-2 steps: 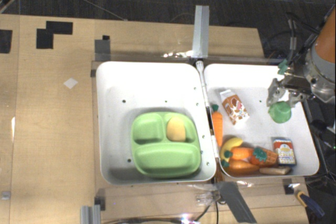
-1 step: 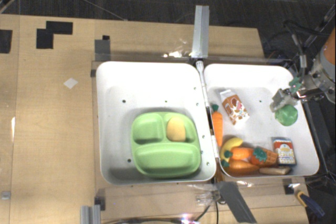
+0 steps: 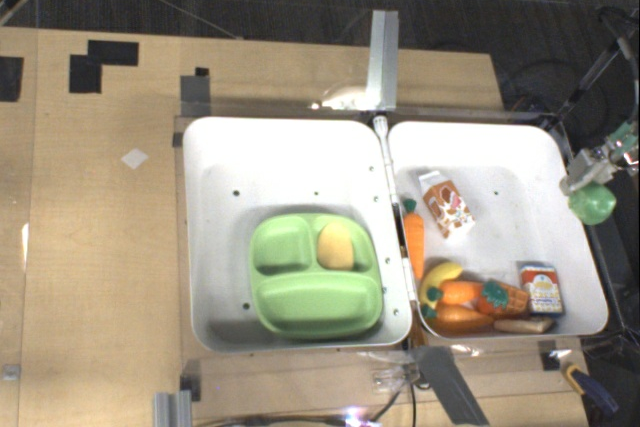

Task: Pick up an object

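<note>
My gripper (image 3: 588,185) is at the far right, over the right rim of the right bin (image 3: 500,147). A round green object (image 3: 593,204) sits between its grey fingers, just below them, and appears lifted above the rim. Down in the right bin lie a small white and red carton (image 3: 446,204), an orange carrot (image 3: 412,237) along the left wall, a yellow banana (image 3: 441,274), a cluster of orange toy foods (image 3: 470,305) and a small red-labelled can (image 3: 540,288).
The left bin (image 3: 230,165) holds a green divided plate (image 3: 300,300) with a yellow oval item (image 3: 337,245) in its upper right compartment. A metal post (image 3: 384,60) stands behind the divider between the bins. The wooden bench (image 3: 90,235) extends to the left.
</note>
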